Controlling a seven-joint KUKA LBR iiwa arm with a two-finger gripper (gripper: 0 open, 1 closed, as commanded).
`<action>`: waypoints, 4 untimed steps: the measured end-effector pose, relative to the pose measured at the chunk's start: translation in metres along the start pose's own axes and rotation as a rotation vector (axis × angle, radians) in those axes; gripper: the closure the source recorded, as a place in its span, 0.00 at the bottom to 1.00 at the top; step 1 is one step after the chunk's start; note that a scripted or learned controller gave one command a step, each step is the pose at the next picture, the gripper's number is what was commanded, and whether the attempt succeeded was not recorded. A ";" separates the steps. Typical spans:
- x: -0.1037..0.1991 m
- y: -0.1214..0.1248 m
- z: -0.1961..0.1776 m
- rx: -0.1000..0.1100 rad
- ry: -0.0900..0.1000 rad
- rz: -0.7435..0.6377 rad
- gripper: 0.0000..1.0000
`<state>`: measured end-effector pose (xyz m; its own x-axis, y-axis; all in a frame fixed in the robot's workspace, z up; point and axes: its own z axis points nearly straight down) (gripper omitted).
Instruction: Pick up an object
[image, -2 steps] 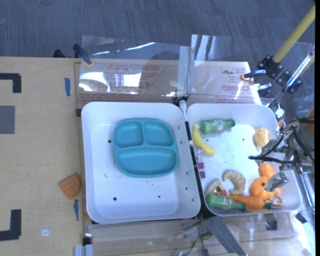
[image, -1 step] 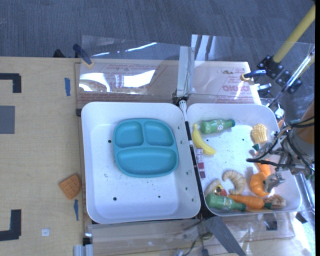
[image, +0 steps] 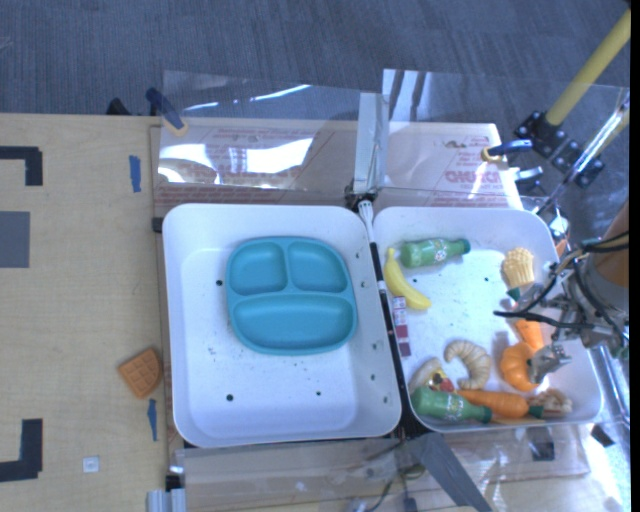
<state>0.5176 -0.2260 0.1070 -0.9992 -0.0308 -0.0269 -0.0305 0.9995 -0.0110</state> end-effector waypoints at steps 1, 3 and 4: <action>-0.008 -0.002 0.000 0.001 0.001 0.020 0.00; -0.013 -0.004 0.000 0.003 -0.004 0.101 0.00; -0.036 -0.003 0.001 0.003 -0.005 0.125 0.00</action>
<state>0.5539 -0.2283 0.1070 -0.9951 0.0935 -0.0330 0.0939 0.9955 -0.0101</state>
